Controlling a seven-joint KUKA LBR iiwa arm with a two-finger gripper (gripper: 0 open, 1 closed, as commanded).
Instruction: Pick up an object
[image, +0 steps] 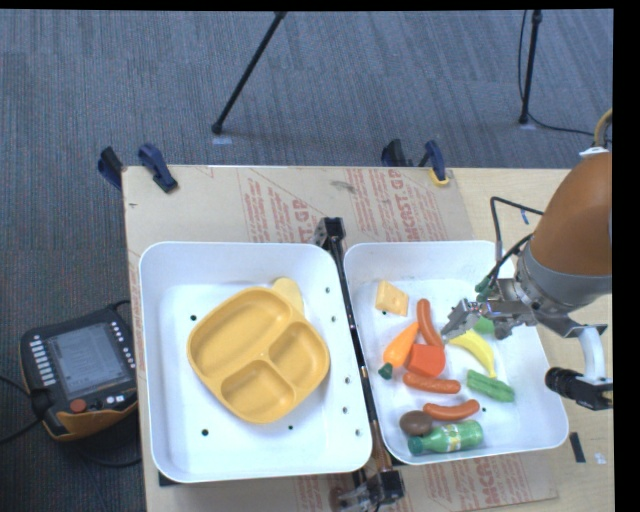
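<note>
Approach step. Tool (468, 318) hangs with fingers spread, nothing between them, just above the curved yellow plastic banana (476, 350). Next: descend, then pinch.

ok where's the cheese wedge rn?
The cheese wedge lies in the right bin, toward its upper left in the camera view, just above the carrot and left of a sausage.
</note>
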